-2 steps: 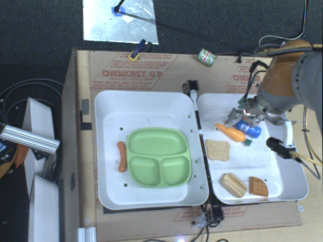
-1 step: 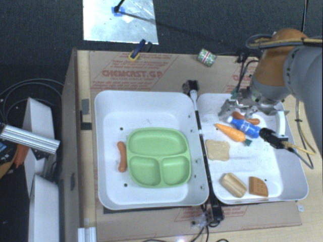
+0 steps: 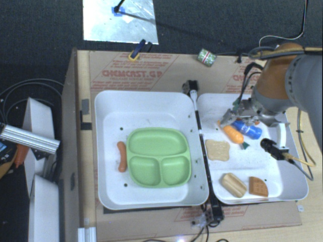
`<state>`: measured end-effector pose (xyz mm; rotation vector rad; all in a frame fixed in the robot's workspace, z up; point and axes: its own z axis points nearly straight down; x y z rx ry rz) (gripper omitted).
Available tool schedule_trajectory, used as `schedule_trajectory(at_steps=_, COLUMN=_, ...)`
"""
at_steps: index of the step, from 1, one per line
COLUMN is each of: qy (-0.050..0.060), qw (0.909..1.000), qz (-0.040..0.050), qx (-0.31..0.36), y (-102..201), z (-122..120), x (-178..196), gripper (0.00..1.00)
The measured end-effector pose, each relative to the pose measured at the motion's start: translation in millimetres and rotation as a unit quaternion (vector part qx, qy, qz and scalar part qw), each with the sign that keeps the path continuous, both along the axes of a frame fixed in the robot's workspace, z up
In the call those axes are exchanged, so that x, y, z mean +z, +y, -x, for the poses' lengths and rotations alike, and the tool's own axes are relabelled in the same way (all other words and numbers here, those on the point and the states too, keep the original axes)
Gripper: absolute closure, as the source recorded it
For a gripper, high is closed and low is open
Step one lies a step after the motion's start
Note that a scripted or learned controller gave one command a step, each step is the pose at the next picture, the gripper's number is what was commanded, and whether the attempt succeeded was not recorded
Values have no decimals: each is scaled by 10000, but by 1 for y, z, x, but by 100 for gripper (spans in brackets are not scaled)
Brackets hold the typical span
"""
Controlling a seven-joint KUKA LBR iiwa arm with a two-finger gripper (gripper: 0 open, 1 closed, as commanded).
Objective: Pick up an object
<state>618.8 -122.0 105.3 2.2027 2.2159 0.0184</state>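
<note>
Approach step: the grey two-finger gripper (image 3: 237,116) hangs low in the right white bin (image 3: 298,185) just above the orange toy carrot (image 3: 233,133) & blue plastic bottle (image 3: 251,130), claw state can't tell, so next it likely needs a straight drop onto one.

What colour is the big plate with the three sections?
The divided plate is light green. It shows best in the camera view, sitting in the left white bin.

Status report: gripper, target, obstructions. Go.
Gripper low in right bin, over toy carrot; grasp unconfirmed. Blue bottle touching carrot. Toast slice just beside.
</note>
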Motion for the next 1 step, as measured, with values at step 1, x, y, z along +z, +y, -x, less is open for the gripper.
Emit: schedule_trajectory(at_steps=1, qy=-42, qw=10000, qz=20, qx=-9, y=11, z=11, x=-5, gripper=0)
